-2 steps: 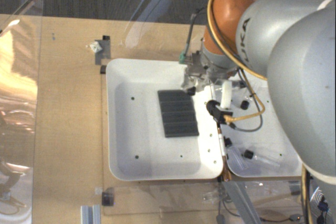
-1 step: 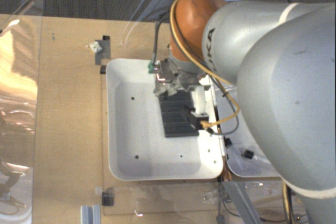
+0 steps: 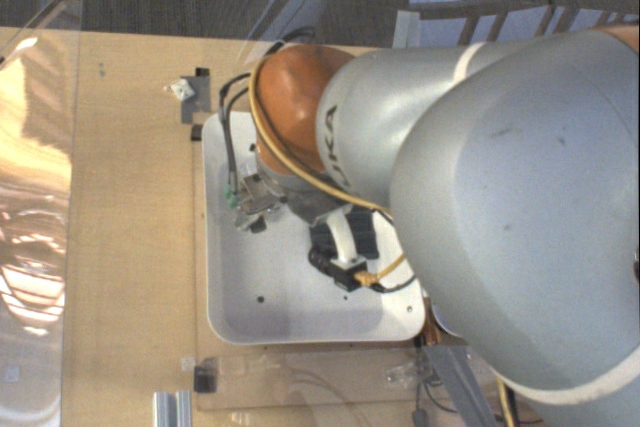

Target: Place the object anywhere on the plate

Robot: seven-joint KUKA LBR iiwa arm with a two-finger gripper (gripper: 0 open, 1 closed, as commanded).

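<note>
Finding: the pincer [image 3: 248, 207] of the grey arm with an orange band [image 3: 480, 175] stands low over the shallow white plastic bin [image 3: 300, 320] on the pale wooden desk [image 3: 130, 245], near the bin's left wall as viewed.

Pincer state: cannot tell whether apart or together, nor whether anything is held.

Object and plate: position cannot be told, since the arm covers much of the bin.

Judgement: the step is probably a grasp or set-down. Recommended: approach slowly and vertically, and confirm the hold before lifting or releasing.
</note>
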